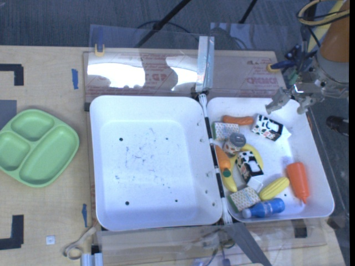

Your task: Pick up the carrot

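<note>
Orange tapered plastic carrot [299,180] seen lying nr right edge of right shallow white bin [321,170], beside yellow corn cob [274,188]. Gripper [289,102] positioned above bin's far right corner; fingers spread, nothing gripped.

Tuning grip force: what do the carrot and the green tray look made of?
Carrot: probably molded plastic toy, smooth uniform orange, faint sheen. Green tray: likely plastic, matte pale green, rounded molded compartments. Neither is certain from this view.
</note>
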Controlling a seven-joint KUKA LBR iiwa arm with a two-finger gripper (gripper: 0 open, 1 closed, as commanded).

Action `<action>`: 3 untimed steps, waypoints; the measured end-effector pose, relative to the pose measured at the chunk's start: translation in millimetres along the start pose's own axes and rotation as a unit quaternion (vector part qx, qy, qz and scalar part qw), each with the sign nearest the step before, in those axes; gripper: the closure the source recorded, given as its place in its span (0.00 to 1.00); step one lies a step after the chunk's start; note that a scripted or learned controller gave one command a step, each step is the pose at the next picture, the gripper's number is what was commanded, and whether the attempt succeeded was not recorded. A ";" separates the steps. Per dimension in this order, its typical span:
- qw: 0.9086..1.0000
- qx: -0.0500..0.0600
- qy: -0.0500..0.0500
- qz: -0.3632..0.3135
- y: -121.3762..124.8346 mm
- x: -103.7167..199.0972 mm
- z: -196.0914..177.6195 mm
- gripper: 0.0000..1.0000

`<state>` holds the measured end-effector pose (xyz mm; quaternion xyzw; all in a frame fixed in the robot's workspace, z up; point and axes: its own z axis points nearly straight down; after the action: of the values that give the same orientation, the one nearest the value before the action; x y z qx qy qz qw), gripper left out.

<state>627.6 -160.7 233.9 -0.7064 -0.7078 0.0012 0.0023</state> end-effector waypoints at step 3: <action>0.997 0.001 0.000 -0.079 -85.7 131.4 51.7 0.00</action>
<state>541.4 -29.4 182.8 -0.6482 -0.7615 0.0016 0.0027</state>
